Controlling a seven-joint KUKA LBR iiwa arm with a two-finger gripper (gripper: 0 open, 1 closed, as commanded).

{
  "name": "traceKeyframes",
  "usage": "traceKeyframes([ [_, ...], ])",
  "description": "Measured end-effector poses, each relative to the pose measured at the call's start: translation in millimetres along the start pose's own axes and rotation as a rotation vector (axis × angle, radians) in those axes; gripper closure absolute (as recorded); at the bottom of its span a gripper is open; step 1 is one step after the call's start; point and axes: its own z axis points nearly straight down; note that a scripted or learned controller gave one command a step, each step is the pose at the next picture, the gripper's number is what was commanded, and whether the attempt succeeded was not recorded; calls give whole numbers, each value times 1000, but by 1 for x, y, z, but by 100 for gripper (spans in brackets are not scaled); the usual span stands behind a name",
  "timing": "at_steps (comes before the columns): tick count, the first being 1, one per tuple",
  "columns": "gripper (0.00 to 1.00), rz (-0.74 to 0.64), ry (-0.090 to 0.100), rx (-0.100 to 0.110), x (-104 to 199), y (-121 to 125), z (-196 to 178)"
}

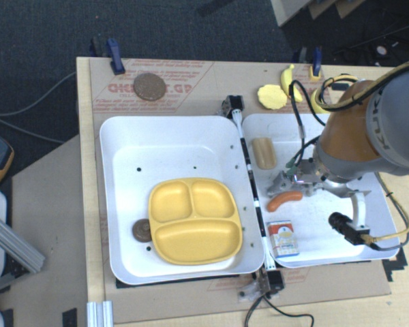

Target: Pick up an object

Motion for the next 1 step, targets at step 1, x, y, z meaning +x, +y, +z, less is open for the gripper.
traceKeyframes([
  [1, 100, 1, -2, -6, 0, 2, -11],
])
